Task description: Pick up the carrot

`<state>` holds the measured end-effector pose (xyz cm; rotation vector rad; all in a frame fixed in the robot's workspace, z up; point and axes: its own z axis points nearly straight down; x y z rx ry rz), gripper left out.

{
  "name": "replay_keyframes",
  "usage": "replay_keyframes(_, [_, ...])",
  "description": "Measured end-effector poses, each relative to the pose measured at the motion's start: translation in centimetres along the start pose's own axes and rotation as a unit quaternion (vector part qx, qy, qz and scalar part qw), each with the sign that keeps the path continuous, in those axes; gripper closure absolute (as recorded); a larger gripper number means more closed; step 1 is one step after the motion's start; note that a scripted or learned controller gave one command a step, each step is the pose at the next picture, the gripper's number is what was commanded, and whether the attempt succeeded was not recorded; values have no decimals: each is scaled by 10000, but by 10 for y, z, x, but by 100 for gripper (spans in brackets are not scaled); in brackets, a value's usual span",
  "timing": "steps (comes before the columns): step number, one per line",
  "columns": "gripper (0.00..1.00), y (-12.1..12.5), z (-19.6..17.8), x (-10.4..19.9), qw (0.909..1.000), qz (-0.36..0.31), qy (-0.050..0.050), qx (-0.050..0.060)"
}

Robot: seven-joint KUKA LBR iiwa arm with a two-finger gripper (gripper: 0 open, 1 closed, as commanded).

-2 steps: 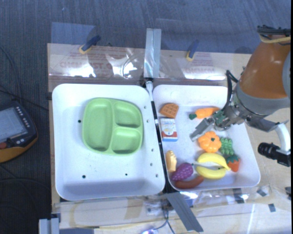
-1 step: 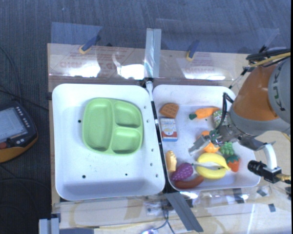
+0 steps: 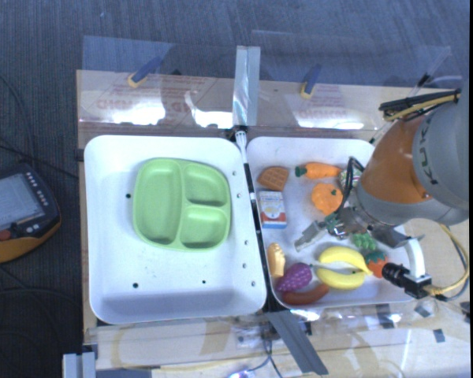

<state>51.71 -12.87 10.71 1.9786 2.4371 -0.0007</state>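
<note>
carrot (image 3: pixel 322 169) lies near the top wall of the right bin (image 3: pixel 299 144), long axis running 3 to 9 o'clock. fingers (image 3: pixel 315 231) spread narrowly, holding nothing; the carrot sits at their 12 o'clock, past an orange fruit (image 3: pixel 326 198).

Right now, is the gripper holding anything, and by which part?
Nothing is held. The gripper hangs open above the right bin, and the carrot lies apart from it near the bin's far wall.
</note>
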Motion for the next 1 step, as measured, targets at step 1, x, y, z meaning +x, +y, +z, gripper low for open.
replay_keyframes(1, [0,63,19,-49,9986,-528,-4,-29])
